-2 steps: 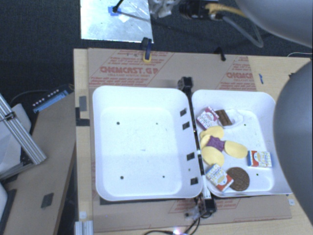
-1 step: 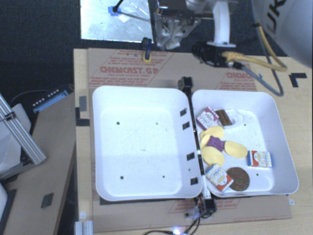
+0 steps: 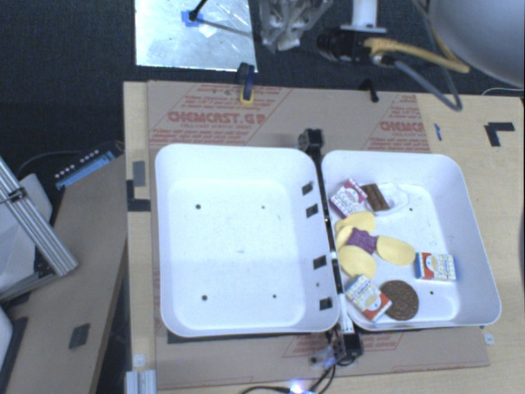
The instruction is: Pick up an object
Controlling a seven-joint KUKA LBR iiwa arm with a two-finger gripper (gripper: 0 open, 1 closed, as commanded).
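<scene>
The right bin (image 3: 467,220) holds several small items on its left side. A red and white box (image 3: 348,197) and a brown bar (image 3: 376,196) lie near the top. Below them are yellow flat pieces (image 3: 394,251) with a purple item (image 3: 362,240) on top. A white, orange and blue box (image 3: 435,266) lies to the right. A round brown cookie (image 3: 399,300) and another red and white box (image 3: 368,297) sit near the front wall. My gripper (image 3: 285,25) hangs high at the top of the view, far behind both bins and away from every item.
The left bin (image 3: 238,245) sits beside the right one, joined by a black clamp strip (image 3: 326,236). Both rest on a cardboard sheet (image 3: 213,117). A shiny plate (image 3: 193,19) and cables (image 3: 410,56) lie behind the bench. A metal frame (image 3: 33,228) stands at the left.
</scene>
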